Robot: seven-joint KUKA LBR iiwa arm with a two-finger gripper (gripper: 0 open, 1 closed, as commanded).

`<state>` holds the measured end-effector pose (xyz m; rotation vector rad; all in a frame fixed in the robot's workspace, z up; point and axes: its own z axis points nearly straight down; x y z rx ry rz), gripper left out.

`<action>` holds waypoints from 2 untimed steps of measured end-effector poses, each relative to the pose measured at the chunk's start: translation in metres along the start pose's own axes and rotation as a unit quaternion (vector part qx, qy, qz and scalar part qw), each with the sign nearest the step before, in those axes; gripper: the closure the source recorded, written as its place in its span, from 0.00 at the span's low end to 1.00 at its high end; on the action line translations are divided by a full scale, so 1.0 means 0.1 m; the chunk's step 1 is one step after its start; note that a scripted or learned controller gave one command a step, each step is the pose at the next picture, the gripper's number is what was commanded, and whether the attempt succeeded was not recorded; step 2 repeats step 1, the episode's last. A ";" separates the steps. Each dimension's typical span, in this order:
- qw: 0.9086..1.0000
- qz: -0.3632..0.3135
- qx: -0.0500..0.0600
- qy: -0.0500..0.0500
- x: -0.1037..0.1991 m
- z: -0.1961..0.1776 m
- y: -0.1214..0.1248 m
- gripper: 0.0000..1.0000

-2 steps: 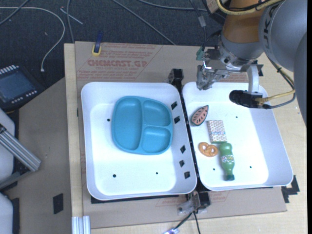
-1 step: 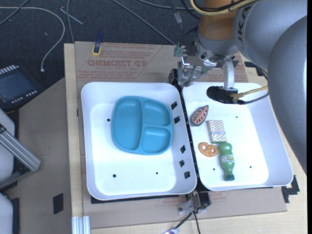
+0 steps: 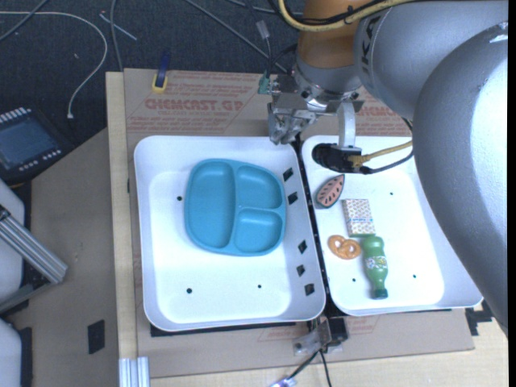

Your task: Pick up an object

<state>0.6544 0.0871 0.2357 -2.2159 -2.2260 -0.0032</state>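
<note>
Camera view, from above. Two white bins stand side by side on the tabletop (image 3: 121,216), touching along their inner walls. The left bin (image 3: 161,248) holds one thing: a blue plate (image 3: 235,206) with three compartments, lying flat near the bin's middle. The right bin (image 3: 423,240) holds four things, grouped toward its left side: one brown oval piece (image 3: 330,191) farthest back, one checkered packet (image 3: 358,215) just beside it, one pretzel (image 3: 344,247) nearer the camera, and one green bottle (image 3: 375,268) lying on its side, close against the pretzel's right. The grey arm (image 3: 451,95) enters from the right, with its orange band (image 3: 339,6) at the top of the view. The one gripper (image 3: 284,131) hangs over the far edge of the left bin, close to the dividing walls, well apart from all five things. How far it is open cannot be told, and nothing is seen held in it
</note>
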 end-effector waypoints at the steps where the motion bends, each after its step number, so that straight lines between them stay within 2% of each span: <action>1: 1.000 0.002 0.000 -0.001 -0.03 -0.01 0.00 0.00; 2: 1.000 0.002 0.000 -0.001 -0.03 -0.01 0.00 0.00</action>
